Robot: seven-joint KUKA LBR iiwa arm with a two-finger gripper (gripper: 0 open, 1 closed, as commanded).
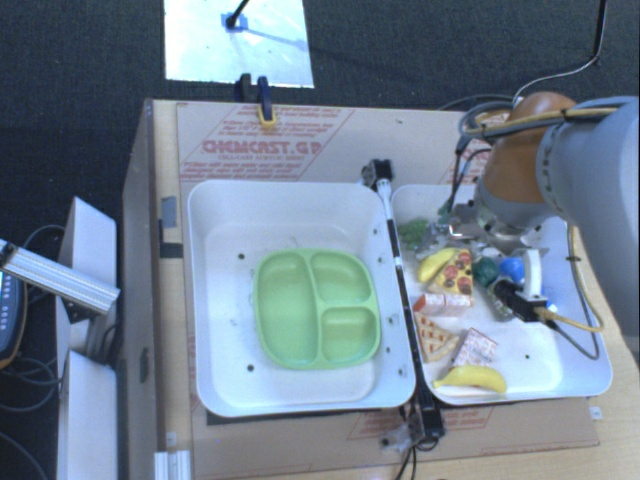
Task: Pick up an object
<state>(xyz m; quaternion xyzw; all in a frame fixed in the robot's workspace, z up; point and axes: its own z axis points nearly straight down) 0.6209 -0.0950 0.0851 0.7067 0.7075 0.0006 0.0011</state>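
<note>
Leftmost, left bin: the shallow white plastic bin is sitting on the brown cardboard-covered bench, holding a pale green divided plastic plate with three compartments, lying flat near the bin's middle.
Divider: a dark rail is running between the two bins, which are sitting side by side.
Right bin: the second shallow white plastic bin is holding a cluster of small toys.
Toys at the bin's left: a green leafy toy is lying near the top corner; below it a small yellow banana is lying just beside a pizza-slice toy with red dots; a white and red packet is lying under those.
Toys at the front: a waffle-patterned wedge, a small checked packet and a larger yellow banana are lying near the front wall.
Gripper: the grey arm's two-finger gripper is reaching down among the toys, close to a blue round toy and a dark green piece.
Grip state: I cannot tell, the wrist is covering it.
</note>
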